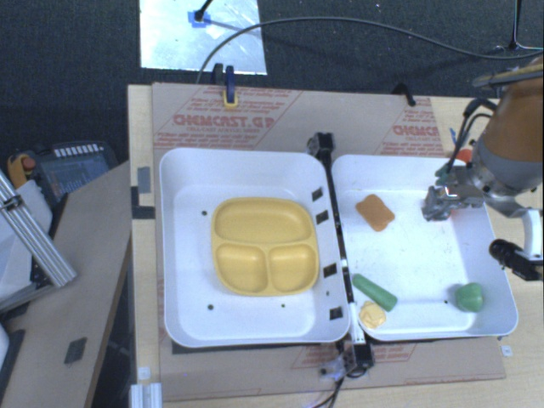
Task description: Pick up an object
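Observation:
In the right bin (425, 177) lie an orange oblong piece (375, 212), a green cylinder (375, 292), a small yellow lump (371, 315) at the front left corner and a green round object (469, 297) at the front right. My gripper (439, 202) hangs over the right bin's far right part, to the right of the orange piece and apart from it. Nothing shows between its fingers.
The left bin (183, 228) holds a yellow three-compartment tray (263, 245). A black divider (331, 236) runs between the bins. The arm's black bracket (514, 257) overhangs the right bin's right rim. Cardboard lies under both bins.

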